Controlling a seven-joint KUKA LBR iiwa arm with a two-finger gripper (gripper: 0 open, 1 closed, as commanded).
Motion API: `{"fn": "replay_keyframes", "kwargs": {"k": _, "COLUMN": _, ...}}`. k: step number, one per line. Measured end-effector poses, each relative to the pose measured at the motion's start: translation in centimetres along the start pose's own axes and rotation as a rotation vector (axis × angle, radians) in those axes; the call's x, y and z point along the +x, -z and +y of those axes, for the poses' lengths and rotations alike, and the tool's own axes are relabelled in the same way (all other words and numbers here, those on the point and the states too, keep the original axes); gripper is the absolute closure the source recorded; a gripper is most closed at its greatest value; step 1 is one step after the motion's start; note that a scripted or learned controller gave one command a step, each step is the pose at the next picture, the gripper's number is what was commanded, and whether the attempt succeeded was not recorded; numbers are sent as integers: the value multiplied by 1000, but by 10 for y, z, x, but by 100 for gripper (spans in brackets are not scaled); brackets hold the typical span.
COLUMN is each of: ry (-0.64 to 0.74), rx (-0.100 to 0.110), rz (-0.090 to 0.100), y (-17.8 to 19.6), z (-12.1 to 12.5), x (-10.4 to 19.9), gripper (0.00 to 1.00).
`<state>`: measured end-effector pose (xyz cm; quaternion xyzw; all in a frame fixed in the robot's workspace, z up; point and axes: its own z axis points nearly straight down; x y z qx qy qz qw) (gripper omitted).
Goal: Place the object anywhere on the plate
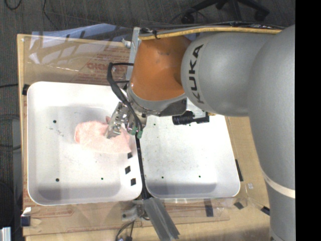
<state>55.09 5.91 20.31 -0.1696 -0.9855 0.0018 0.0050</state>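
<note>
End effector (116, 126) low over pink plate (100, 134); grip state indeterminate. Risk: it may shove the plate.

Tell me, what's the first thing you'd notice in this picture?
The big grey arm with its orange band covers the top right and reaches in over the bins. Below it, the gripper hangs over a pale pink plate lying in the left white bin. The right white bin sits beside it.
</note>
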Motion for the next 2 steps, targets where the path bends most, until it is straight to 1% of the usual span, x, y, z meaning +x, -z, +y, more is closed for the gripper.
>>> {"fn": "replay_keyframes", "kwargs": {"k": 1, "ry": 345, "rx": 1, "rz": -1, "y": 11, "z": 36, "x": 32, "gripper": 100}}
{"fn": "replay_keyframes", "kwargs": {"k": 2, "ry": 344, "rx": 0, "rz": -1, "y": 11, "z": 36, "x": 32, "gripper": 0}}
